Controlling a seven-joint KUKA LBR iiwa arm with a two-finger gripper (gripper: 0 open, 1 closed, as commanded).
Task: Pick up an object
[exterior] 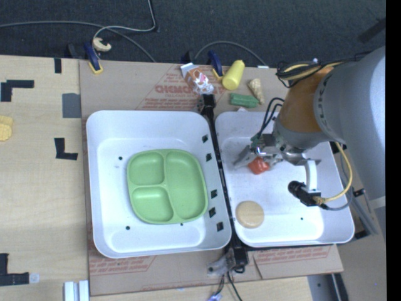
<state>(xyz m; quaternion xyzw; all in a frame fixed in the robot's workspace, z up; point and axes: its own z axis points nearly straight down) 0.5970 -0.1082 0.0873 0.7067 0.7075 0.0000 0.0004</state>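
In the right bin point(326, 231), a small red object point(258, 166) lies near the middle. My gripper point(259, 157) is low in this bin, right over the red object and partly covering its top. A round tan object point(250, 214), like a cookie or bun, lies near the bin's front left corner, apart from the gripper. The grey arm with its orange band point(304, 102) comes in from the right and hides the bin's far right part.
The left bin point(106, 137) holds a green divided plate point(167, 185). Behind the bins, a yellow object point(234, 74), a green piece point(244, 100), a beige piece point(255, 89) and a small packet point(199, 79) lie on the cardboard. A black cable point(307, 193) loops beside the wrist.
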